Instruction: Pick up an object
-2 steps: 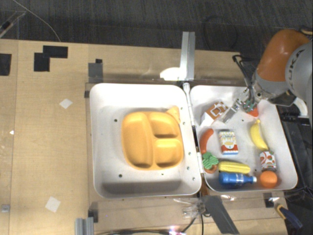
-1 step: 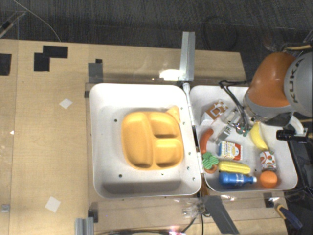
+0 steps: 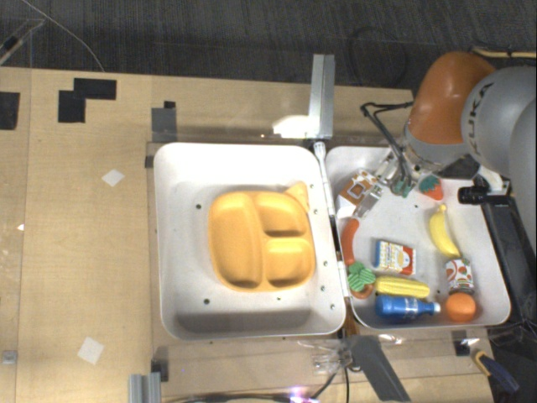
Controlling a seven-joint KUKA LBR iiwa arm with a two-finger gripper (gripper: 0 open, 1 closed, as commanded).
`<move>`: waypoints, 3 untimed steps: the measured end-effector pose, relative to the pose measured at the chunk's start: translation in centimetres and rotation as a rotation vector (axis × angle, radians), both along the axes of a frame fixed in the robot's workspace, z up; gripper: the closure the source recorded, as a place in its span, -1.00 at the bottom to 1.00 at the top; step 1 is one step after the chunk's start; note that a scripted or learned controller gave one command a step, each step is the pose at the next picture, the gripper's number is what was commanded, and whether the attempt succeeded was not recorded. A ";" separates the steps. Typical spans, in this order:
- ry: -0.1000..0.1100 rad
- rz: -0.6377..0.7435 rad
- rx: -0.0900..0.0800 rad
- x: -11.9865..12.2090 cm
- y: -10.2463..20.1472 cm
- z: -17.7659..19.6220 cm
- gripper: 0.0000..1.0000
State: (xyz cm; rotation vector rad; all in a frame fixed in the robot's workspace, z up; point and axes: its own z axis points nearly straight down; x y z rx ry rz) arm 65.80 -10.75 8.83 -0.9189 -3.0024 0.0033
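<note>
1. The tool [image 3: 401,177] hangs low over the right bin's [image 3: 495,296] far end; whether it grips anything cannot be told.
2. A banana [image 3: 442,232] lies nearby in that bin.
3. The left bin [image 3: 176,250] holds a yellow tray [image 3: 258,240].

Two white bins [image 3: 243,326] (side by side), one banana [image 3: 443,232]

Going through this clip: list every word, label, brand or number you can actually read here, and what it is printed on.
"KUKA", partly visible and running vertically, on the grey arm.
Small blue-and-white carton in the right bin: printing too blurred to read.
Small red-and-white can: label too small to read.
Blue bottle: no legible text.
Brown-and-white packet: print unreadable.
</note>
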 end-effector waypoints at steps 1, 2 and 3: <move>-0.024 0.000 -0.008 0.5 -0.4 1.6 1.00; -0.014 0.001 -0.006 0.3 -0.3 1.5 -1.00; -0.014 0.297 -0.004 -2.8 -9.1 3.3 -1.00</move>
